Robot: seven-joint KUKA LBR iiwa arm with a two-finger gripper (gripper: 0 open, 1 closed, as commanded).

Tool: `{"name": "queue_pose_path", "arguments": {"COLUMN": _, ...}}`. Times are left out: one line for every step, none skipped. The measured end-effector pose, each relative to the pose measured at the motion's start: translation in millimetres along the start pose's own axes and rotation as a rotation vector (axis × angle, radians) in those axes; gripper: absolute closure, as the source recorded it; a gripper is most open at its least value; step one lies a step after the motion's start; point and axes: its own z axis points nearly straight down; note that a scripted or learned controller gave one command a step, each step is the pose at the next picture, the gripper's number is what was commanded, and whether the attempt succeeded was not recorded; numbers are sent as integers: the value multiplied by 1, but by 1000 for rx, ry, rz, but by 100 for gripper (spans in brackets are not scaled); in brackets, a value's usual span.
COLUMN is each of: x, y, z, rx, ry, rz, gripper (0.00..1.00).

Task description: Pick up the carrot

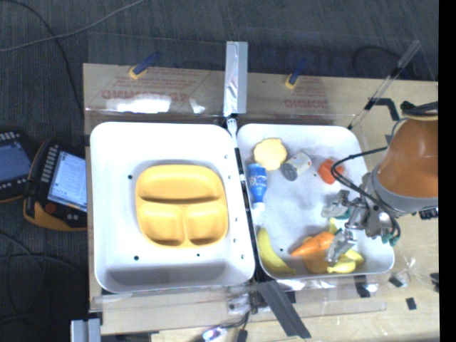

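Pincer low in the right bin, near its front right corner, arm reaching in from the right. Fingers spread apart, released; nothing held between them. Carrot lies on the bin floor just left of the fingertips, touching or nearly so, thick end toward the pincer. Banana curves along the front left, beside the carrot. Blue-and-white bottle against the left wall; pale round slice and grey cylinder toward the back. Left bin holds a yellow divided tray
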Motion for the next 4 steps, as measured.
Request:
{"name": "queue_pose_path", "arguments": {"x": -6, "y": 1, "z": 45, "rx": 4, "ry": -16, "rz": -286, "gripper": 0}}
{"name": "queue_pose_path", "arguments": {"x": -8, "y": 2, "z": 34, "rx": 3, "ry": -22, "rz": -284, "gripper": 100}}
{"name": "queue_pose_path", "arguments": {"x": -84, "y": -17, "z": 47, "rx": 1, "ry": -8, "rz": -222, "gripper": 100}}
{"name": "queue_pose_path", "arguments": {"x": -76, "y": -31, "z": 47, "rx": 2, "ry": -14, "rz": -280, "gripper": 100}}
